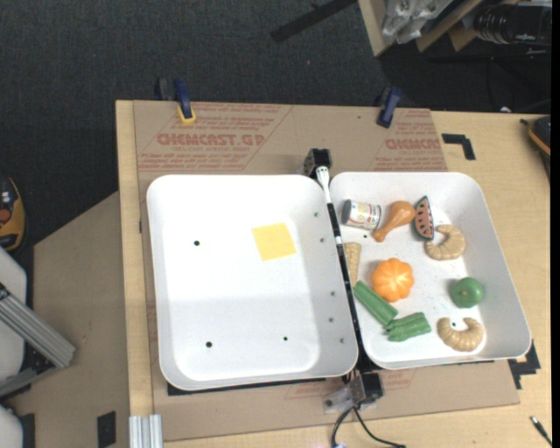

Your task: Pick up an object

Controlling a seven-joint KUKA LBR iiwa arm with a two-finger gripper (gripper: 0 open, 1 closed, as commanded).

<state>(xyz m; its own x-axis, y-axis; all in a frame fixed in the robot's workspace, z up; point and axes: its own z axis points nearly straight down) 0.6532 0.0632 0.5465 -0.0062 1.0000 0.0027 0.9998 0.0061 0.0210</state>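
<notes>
two bins are sitting side by side on the worktop [262, 131]. the left bin [175, 289] is holding a flat square [274, 241] near its middle. the right bin [499, 289] is holding a can [360, 213] at the back, a pumpkin [392, 279] in the centre, and croissants [461, 332] towards the right.

At the top edge of the view, right of the middle, a pale grey metal assembly juts in, cut off by the frame. It looks like the pincer [409, 17] at the arm's outer end, though too little shows to be sure. Tan flat parts sit around it, tilted down to the left. Just to its right a dark cylindrical part [516, 26] runs off toward the upper right corner. All of this sits well back, beyond the far edge of the table [131, 262].
</notes>
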